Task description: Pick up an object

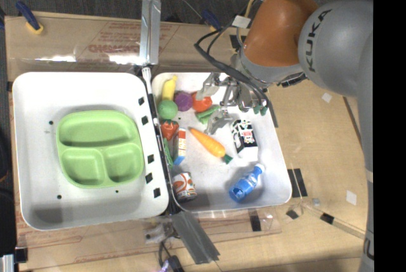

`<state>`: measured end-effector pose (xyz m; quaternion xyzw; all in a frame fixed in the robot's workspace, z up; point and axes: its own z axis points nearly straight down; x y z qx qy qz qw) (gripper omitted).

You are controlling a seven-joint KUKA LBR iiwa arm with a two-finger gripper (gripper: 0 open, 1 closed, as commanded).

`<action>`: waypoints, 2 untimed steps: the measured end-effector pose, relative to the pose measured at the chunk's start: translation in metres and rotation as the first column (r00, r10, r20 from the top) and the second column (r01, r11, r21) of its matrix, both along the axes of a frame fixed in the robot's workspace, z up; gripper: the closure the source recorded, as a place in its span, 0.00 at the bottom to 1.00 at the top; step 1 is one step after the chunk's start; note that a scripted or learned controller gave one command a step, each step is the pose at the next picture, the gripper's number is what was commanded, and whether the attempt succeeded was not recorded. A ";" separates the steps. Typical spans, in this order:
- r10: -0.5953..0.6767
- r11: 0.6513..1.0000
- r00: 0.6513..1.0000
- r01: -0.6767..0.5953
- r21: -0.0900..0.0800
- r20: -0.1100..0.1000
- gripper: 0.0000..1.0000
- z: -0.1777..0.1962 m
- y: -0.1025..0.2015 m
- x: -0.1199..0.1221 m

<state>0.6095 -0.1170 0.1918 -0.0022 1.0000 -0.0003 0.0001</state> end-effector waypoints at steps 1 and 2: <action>0.091 0.996 0.996 -0.091 0.001 -0.001 0.00 -0.101 0.004 -0.052; 0.101 0.995 0.995 -0.101 0.000 0.003 1.00 -0.089 0.007 -0.050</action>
